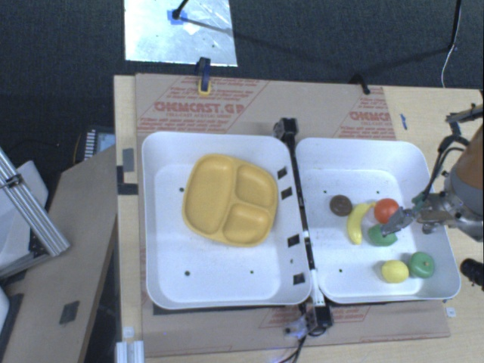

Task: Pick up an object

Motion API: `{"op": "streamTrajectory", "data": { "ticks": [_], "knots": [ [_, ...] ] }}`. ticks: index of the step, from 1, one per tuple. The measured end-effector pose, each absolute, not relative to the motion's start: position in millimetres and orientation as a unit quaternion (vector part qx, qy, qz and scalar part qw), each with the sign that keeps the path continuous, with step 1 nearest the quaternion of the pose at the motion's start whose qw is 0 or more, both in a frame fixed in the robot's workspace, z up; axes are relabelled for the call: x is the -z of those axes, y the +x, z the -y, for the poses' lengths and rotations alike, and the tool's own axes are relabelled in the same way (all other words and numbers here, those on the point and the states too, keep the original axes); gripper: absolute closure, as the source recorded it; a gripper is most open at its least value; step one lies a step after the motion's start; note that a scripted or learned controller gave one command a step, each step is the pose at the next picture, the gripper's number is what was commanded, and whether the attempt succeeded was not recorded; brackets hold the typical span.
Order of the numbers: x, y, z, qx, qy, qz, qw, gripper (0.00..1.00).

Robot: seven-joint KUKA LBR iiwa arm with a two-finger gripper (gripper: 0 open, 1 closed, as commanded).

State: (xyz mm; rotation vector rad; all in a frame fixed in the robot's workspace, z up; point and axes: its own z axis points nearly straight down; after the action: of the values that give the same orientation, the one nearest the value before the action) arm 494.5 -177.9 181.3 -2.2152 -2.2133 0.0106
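Two white bins sit side by side on the bench. The left bin [162,278] carries a yellow divided tray [229,200], well apart from the work. The right bin [355,157] holds all the candidate objects, clustered toward its right half.

The arm [465,203] enters from the right, and its gripper [401,219] sits low over the cluster. How far it is open cannot be told at this resolution, and nothing is visibly held between its tips.

Objects, in descending size: a yellow banana [355,223]; a yellow lemon [394,271]; a red ball [386,209]; a green piece [380,237] just below the red ball; a green apple [422,264] touching or just beside the lemon; a brown disc [341,204] to the banana's upper left.

Risks noted:
- The likely target is the red ball or the green piece; the two lie nearly touching, with the banana beside them. A closing grip could catch two items, or wedge between them.
- The round red ball may roll or squirt out sideways under an off-centre pinch.
- A descent onto the banana would push the group and scatter it.
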Motion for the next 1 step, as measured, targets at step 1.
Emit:
{"op": "streamTrajectory", "data": {
  "ticks": [1],
  "knots": [
    [-188.0,497.9,177.2,0.0001,-0.706,0.708,0.0,0.0]
  ]
}}
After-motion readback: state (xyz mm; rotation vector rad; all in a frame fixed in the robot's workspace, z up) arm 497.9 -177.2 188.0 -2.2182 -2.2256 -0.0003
